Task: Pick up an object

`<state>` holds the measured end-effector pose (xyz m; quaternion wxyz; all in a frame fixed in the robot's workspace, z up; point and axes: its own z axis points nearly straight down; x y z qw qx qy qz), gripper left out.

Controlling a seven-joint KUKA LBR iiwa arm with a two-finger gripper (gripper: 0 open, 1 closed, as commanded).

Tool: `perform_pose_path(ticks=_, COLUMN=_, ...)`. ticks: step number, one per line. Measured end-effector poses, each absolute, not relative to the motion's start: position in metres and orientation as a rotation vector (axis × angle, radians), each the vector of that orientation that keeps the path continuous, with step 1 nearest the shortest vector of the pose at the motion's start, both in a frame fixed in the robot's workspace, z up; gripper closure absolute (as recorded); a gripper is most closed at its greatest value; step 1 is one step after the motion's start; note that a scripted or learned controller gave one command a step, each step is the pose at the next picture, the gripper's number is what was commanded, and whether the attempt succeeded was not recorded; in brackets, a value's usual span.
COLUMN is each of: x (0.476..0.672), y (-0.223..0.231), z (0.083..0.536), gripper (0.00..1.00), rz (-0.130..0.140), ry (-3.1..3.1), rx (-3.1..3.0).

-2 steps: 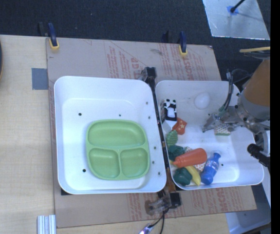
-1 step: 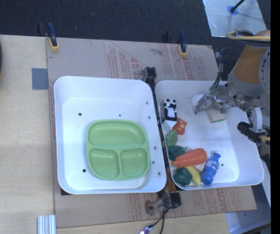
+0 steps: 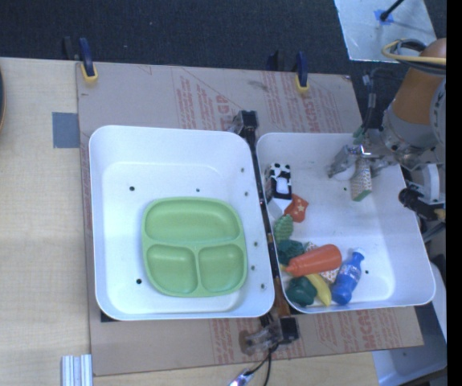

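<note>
My gripper [image 3: 361, 193] hangs over the upper right part of the right bin [image 3: 391, 240], its pale fingers [image 3: 361, 179] shut together with nothing seen between them. The objects lie apart from it, down the bin's left side and lower left corner: a black and white item [image 3: 279, 182], a small orange-red piece [image 3: 296, 208], a green leafy piece [image 3: 283, 230], an orange carrot-like toy [image 3: 315, 260], a blue bottle [image 3: 347, 278], a yellow piece [image 3: 320, 288] and a dark green lump [image 3: 299, 293]. Bare bin floor lies below the gripper.
The left bin [image 3: 110, 215] holds a green divided plate [image 3: 194, 246]. A ridge where the two bins meet [image 3: 260, 207] runs between them. The arm's orange band [image 3: 419, 95] stands at the right edge.
</note>
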<state>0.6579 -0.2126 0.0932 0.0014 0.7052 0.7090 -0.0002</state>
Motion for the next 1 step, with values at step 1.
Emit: perform_pose_path(ticks=1, x=0.5835, y=-0.2052, z=0.1798, gripper=0.00, rz=-0.003, ry=2.223, rx=2.224)
